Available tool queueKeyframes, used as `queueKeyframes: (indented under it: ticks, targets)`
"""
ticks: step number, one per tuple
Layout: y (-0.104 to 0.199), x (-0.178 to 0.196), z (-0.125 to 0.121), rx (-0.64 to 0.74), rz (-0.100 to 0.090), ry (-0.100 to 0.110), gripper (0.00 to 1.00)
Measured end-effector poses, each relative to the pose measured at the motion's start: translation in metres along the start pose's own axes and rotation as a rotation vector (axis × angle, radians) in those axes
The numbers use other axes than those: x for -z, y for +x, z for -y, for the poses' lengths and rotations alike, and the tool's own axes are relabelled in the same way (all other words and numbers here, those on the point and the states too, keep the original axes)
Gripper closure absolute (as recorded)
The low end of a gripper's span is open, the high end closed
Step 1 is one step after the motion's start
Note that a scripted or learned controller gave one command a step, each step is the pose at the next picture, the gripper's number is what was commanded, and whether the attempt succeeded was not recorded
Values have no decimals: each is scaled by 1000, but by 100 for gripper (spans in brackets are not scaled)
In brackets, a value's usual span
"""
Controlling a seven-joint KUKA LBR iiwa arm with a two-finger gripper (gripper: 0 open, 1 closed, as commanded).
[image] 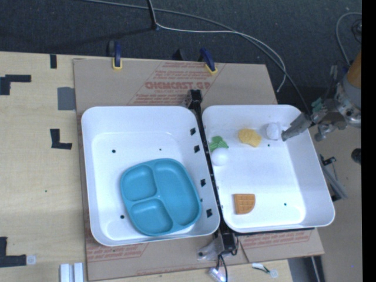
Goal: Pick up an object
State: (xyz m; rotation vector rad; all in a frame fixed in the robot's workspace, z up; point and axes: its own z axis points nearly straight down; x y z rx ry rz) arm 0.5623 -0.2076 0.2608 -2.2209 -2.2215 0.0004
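The right bin holds four small things: a white ball near its far right corner, a yellow piece just left of the ball, a green piece with a white lump against the divider, and an orange waffle near the front. The claw reaches over the bin's right rim, its dark tip just beside the ball; whether it is spread or pressed together I cannot tell. The left bin holds a blue divided plate. Both bins sit on cardboard clamped to the surface.
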Motion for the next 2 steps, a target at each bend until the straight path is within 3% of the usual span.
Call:
queueKeyframes:
  ticks: [1, 2]
  targets:
    - [-15, -181, -36, 0, -2, 6, 0]
    - [-1, -175, -13, 0, 1, -3, 0]
